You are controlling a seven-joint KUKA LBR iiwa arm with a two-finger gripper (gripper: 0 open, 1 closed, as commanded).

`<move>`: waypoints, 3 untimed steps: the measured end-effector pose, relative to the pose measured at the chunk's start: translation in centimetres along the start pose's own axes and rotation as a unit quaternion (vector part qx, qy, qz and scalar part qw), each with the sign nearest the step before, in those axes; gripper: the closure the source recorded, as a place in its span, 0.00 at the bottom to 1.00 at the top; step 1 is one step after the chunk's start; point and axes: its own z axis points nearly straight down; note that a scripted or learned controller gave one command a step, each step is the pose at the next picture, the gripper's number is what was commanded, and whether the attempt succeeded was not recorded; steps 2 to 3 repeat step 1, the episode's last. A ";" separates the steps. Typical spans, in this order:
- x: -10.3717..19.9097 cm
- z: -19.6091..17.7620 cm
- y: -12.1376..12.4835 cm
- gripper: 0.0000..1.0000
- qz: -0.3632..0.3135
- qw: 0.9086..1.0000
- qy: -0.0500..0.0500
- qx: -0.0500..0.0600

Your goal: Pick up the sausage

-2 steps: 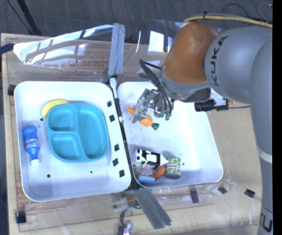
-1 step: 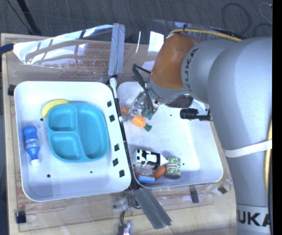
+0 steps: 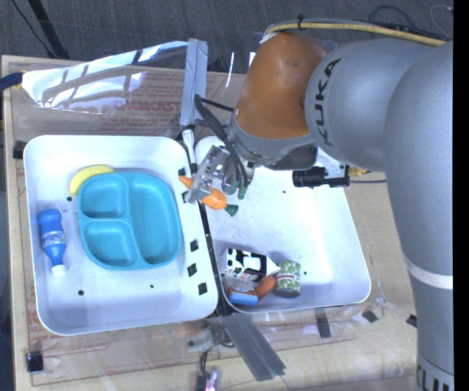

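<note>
The sausage (image 3: 265,285) looks like the small reddish-brown piece in the pile at the near left corner of the right bin (image 3: 332,243). My gripper (image 3: 221,179) hangs over the far left corner of that bin, close to the divider between the bins. Just under its tip lies an orange carrot-like toy (image 3: 205,195) with a green end (image 3: 231,210). Whether the gripper touches that toy is unclear. The sausage lies well apart from the gripper, nearer the front.
Beside the sausage are a black-and-white item (image 3: 247,261), a small can (image 3: 289,277) and a blue piece (image 3: 243,298). The left bin (image 3: 39,300) holds a blue divided plate (image 3: 130,218), a banana (image 3: 92,175) and a blue bottle (image 3: 52,241).
</note>
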 end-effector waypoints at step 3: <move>3.8 -16.6 -3.8 1.00 -0.171 0.985 -0.005 0.000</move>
